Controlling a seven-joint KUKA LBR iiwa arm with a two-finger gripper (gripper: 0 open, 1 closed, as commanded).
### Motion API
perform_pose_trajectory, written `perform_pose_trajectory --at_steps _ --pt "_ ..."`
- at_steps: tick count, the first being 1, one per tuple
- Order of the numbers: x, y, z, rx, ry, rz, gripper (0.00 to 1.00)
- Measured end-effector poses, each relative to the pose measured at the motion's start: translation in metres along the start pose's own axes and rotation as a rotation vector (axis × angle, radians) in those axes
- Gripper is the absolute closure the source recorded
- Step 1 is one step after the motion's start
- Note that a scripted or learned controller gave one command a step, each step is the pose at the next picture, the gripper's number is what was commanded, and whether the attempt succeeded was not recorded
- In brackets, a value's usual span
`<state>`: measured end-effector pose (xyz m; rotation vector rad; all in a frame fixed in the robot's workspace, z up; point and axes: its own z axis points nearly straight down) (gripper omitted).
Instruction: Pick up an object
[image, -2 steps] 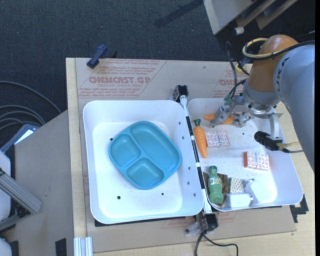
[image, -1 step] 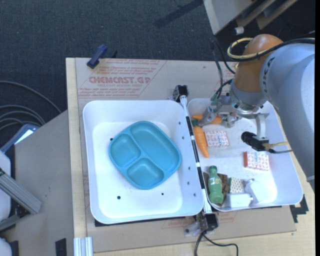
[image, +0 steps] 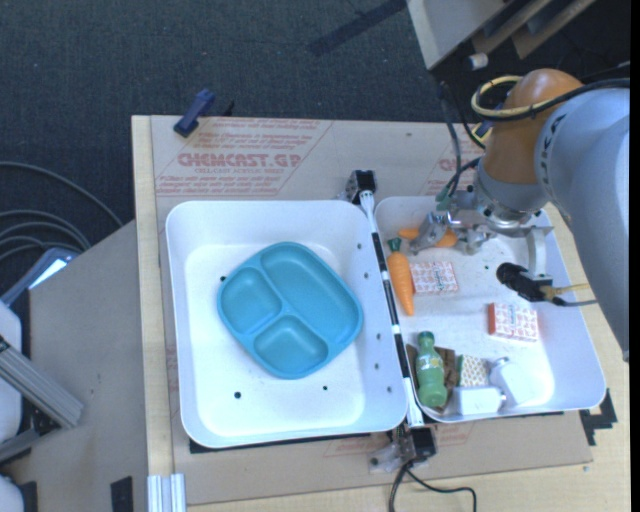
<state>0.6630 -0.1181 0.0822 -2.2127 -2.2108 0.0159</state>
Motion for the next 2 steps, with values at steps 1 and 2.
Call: perform_pose_trajectory --at_steps 1,2 --pt "-0.028 0.000 -0.001 -0.003 -0.001 0.000 0.00" --pt "0.007 0.000 0.000 -0.001 0.000 -0.001 0.00"
